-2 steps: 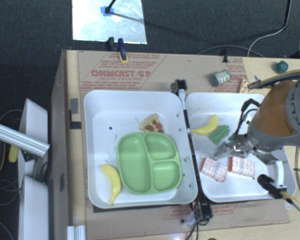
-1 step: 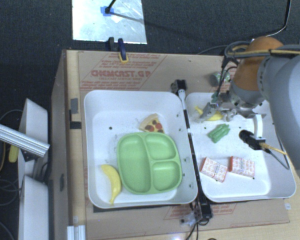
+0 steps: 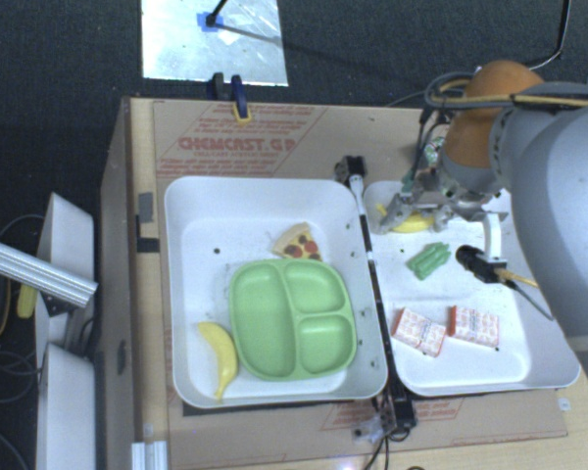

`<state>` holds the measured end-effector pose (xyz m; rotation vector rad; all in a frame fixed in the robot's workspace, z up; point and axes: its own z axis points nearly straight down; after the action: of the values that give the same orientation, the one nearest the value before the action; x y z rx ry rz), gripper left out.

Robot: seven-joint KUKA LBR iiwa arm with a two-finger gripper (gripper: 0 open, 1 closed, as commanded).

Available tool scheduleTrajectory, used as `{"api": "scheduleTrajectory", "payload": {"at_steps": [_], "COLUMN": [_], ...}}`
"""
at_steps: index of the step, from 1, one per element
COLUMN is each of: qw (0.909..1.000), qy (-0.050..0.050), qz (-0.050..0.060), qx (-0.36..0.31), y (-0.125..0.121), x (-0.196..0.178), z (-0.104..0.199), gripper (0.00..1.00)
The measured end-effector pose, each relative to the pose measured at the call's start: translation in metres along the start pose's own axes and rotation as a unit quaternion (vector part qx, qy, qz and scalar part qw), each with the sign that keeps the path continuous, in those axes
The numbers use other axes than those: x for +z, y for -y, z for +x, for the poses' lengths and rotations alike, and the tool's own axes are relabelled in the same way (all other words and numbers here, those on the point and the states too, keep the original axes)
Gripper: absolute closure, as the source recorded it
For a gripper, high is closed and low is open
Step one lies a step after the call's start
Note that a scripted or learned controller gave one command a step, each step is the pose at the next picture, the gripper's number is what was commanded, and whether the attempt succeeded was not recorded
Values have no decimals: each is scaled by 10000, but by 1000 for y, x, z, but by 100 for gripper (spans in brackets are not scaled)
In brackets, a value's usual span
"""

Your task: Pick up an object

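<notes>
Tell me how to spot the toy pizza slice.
Start at the left white bin and find the big green divided plate in it. Just past its far edge lies the pizza slice, a tan wedge with red spots; the bin's other loose item is a plain yellow banana.

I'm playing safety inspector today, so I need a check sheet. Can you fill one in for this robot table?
Surface: left bin and right bin, both white, on printed cardboard.
Job's things: green plate, banana and pizza slice in the left bin; green toy, two red-and-white packets and yellow piece in the right bin.
Clutter: nothing seen.
Gripper: over the yellow piece.
Cables: black cable at top right; wires at left.
Surroundings: dark carpet, shiny sheet.
</notes>
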<state>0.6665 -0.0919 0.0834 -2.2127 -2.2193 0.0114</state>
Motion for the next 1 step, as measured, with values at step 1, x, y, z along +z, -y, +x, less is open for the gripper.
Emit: {"api": "scheduleTrajectory", "payload": {"at_steps": [1], "qw": [10000], "qy": [6], "qz": [-59], "qx": [3], "y": [41], "x": [-1], "z": [-17], "gripper": [0]}}
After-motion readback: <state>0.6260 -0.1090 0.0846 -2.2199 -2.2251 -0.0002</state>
